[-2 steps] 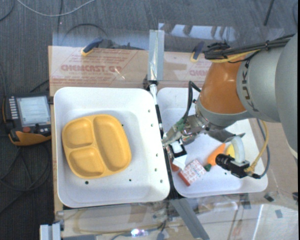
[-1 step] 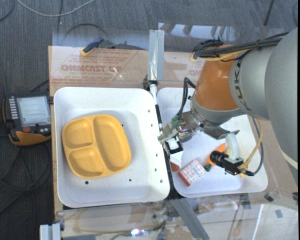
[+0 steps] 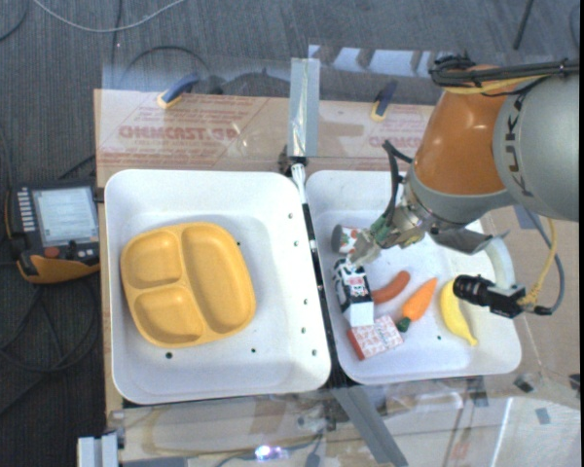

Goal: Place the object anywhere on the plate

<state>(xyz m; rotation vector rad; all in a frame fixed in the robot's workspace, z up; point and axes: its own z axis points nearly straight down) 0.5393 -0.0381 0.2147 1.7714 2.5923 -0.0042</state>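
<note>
Just below the pincer, almost touching its tip, a small black-and-white carton lies in the right bin, its long axis running straight away from the pincer toward the near rim; whether the pincer is wide or narrow I cannot tell. Slightly beyond it to the right, a sausage and a carrot slant side by side. Well off to the pincer's left, across the bin walls, sits the yellow plate.
</note>
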